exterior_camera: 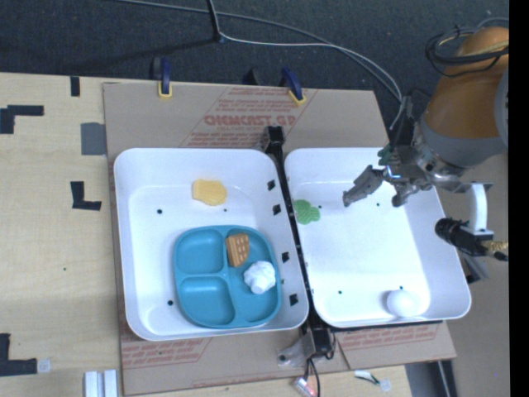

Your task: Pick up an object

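Surroundings: you see two shallow white bins side by side on a brown cardboard sheet (248,118) laid over the desk, with a black cable (248,35) running across the dark floor behind.
In the way: nothing lies between the jaws and the right bin's floor.
Left bin (136,222): it holds a flat yellow piece (209,192) near its back wall and a blue three-compartment plastic tray (198,296).
Tray contents: a tan waffle-like piece (238,248) and a white crumpled lump (259,277) share the right compartment.
Right bin (364,255): you find a small green lumpy object (306,212) by the left wall and a white ball (403,302) at the front.
Gripper (382,189): its jaws hang spread, holding nothing, over the right bin's back part, apart from the green object.
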`<state>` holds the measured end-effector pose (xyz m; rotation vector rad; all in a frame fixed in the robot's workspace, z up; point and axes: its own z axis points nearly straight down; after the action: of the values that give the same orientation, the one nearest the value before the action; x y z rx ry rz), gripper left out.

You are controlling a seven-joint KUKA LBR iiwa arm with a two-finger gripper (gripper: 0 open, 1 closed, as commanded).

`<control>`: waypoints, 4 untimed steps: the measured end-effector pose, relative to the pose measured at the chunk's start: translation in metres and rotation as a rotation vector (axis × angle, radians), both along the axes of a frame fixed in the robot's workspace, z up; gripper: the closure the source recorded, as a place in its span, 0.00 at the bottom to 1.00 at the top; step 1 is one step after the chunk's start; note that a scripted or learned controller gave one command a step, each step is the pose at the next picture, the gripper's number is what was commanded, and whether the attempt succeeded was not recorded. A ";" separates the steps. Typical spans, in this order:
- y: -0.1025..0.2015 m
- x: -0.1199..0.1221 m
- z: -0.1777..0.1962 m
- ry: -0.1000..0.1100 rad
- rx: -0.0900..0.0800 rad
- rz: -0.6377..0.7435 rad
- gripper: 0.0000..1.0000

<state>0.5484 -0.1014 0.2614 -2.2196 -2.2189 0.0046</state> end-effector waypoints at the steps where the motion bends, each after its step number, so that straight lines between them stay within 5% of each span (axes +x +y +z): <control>1: 0.000 0.001 0.002 -0.004 0.000 0.001 0.00; 4: 0.002 -0.013 -0.134 0.000 0.000 0.001 0.00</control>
<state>0.5357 -0.0989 0.1272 -2.2182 -2.2196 0.0047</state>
